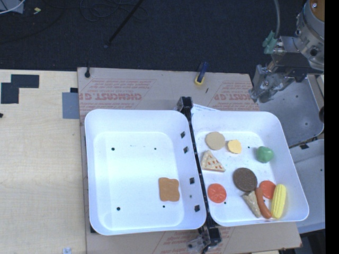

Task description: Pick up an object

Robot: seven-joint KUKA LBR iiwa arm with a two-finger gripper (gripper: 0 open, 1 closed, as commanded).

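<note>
Hovering beyond the right bin [286,142], the gripper [259,91], jaw state unclear, hangs well above the green ball [264,153]

Your one readable text is the red lettering printed on the cardboard sheet [159,91] under the two bins, and you're seeing it upside down from this camera. It looks like "CHEMCAST" repeated on the strip behind the bins, but the last letters are too faint for you to be sure. More red print peeks out along the front edge, too small to read.
</note>
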